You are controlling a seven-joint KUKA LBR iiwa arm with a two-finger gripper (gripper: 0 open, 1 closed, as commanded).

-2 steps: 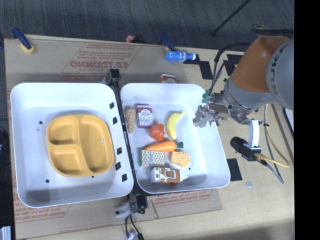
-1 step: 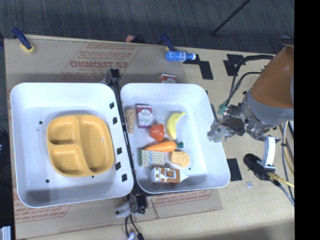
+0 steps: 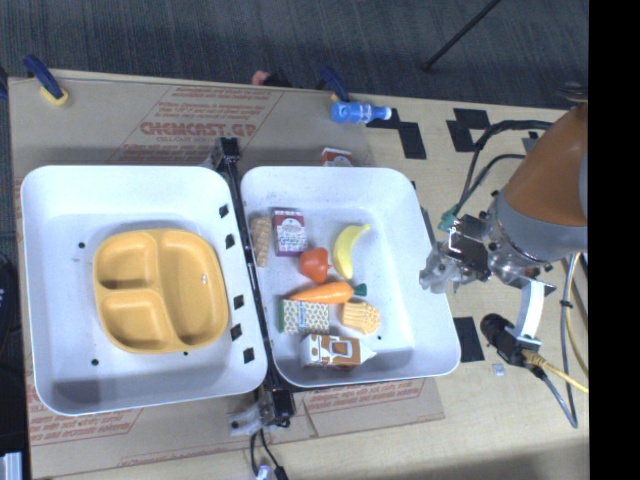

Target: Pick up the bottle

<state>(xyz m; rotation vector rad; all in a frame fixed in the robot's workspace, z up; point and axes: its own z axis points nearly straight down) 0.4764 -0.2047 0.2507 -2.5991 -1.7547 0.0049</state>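
So far nothing of the pick is done, as you can check from front to back. Nearest the camera, at the front of the right bin [image 3: 432,340], lie a small carton [image 3: 336,349], a patterned packet [image 3: 304,315] and a yellow waffle-like piece [image 3: 361,316]; behind them an orange carrot [image 3: 322,292], a red tomato-like item [image 3: 314,263], a banana [image 3: 348,247], a red box [image 3: 289,231] and a pale corn-like stick [image 3: 261,239]. None of these reads as a bottle. The left bin [image 3: 40,268] carries a yellow divided plate [image 3: 160,289]. The gripper [image 3: 440,271] sits outside the right bin, just beside its right wall, and nothing is visible in it; whether it is spread or closed you cannot tell at this resolution. The bottle [image 3: 360,113], blue with a white cap, lies on its side on the bench beyond the right bin's far edge, near a blue clamp [image 3: 334,83], well apart from the gripper. Judged remaining: the whole job, meaning travel to the far side, descent, closure and lift. Note that the bottle lies outside both bins, so a bin-bounded reach may miss it.
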